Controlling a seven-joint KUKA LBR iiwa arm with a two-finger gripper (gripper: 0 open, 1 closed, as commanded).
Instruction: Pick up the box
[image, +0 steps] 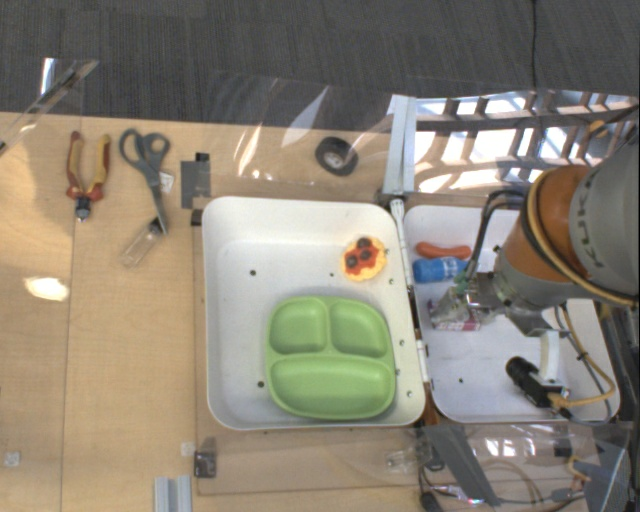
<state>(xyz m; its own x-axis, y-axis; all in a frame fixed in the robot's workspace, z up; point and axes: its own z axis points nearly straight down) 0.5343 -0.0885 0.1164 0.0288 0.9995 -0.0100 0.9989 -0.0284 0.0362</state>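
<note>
A grey arm with an orange band (560, 215) reaches from the right over the right white bin (480, 395), its gripper (462, 298) directly above the small box (452, 315), finger spacing impossible to tell.

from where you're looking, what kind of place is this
Probably a robotics lab or test bench: a grey arm reaches over two white bins, with pliers, scissors and a tape roll lying nearby.

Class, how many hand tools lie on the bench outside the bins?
2: pliers at far left, scissors just right of them. The arm may hide others.
</note>
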